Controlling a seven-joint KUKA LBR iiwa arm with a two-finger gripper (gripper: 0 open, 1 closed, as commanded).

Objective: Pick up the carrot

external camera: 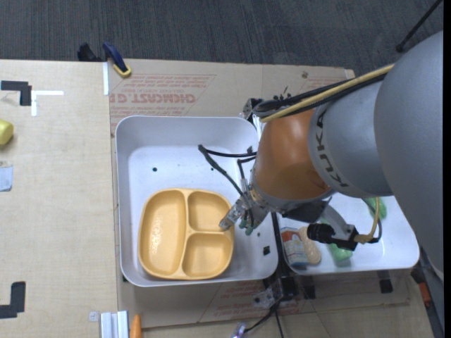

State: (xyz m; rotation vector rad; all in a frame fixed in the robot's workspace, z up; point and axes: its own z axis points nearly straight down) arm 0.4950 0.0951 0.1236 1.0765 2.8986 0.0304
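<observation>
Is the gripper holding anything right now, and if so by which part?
Nothing shows between its fingers. The gripper hangs over the yellow plate's right edge.

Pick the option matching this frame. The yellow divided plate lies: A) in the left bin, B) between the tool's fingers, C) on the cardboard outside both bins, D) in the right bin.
A: the yellow divided plate rests on the floor of the left bin, with the tool at its right edge.

place: robotics lab | signs: grey industrial arm (pixel 366 132) with loose cabling | two white bins (pixel 134 189) on a plywood worktop (pixel 56 210) | cardboard sheet (pixel 183 90) under them | black tape marks (pixel 17 90) | dark carpet floor (pixel 211 20)
</observation>
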